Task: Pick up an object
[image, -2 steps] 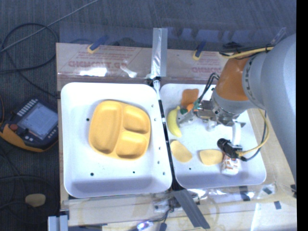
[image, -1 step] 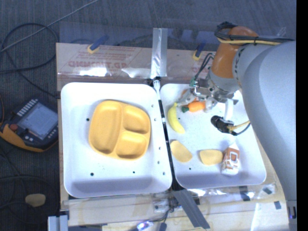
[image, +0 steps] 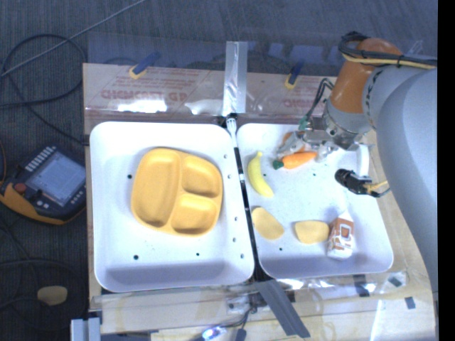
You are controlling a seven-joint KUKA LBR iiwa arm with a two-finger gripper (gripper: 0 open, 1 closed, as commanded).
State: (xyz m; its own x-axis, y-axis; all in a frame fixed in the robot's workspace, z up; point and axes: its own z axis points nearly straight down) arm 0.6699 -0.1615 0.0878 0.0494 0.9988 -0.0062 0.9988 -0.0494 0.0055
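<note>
Hovering gripper (image: 307, 142) over one carrot (image: 297, 160), finger state unclear | one banana (image: 258, 175) | one divided plate (image: 177, 190)

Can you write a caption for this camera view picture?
Robot pincer over an orange toy carrot in the right white bin, near a yellow toy banana.

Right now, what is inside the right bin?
In the right bin: banana, carrot, two yellow pieces, small carton. The gripper covers the corner behind the carrot.
</note>
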